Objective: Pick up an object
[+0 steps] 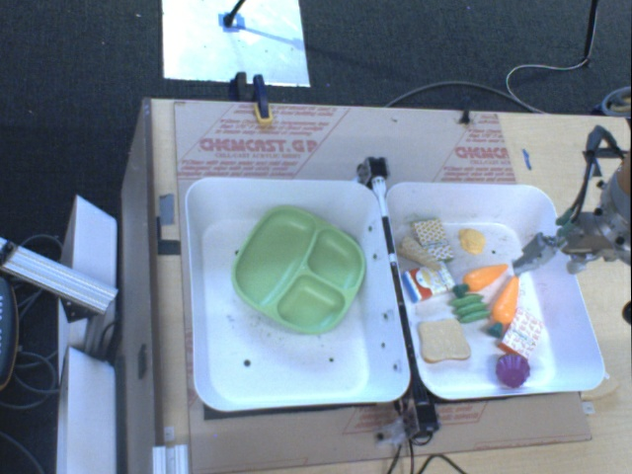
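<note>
The bench (326,131) is topped with a brown sheet printed in red with "CHEMCAST GP", once at the far left and again, partly cut off, at the far right. It stands on dark carpet, and a pale square panel (235,26) lies on the floor beyond its far edge. At the bench's left side sits a white box with a metal rail (54,275) across it.

The left bin (212,363) holds a green divided plate (298,269), turned at an angle. A black clamp (373,171) sits at the far end of the seam between the bins.

The right bin (573,339) carries the small play-food items: a checkered cracker (432,232), a yellow piece (472,239), a red-and-white packet (427,283) whose print is too small to read, a green pod (471,307), two carrots (497,289), a slice of bread (443,341), a red-patterned wrapper (521,332) and a purple grape cluster (512,368) near the bin's front right corner.

The tool (536,250) reaches in over the right bin's right edge, just beside the upper carrot; I cannot tell how it is set or whether it grips anything.
</note>
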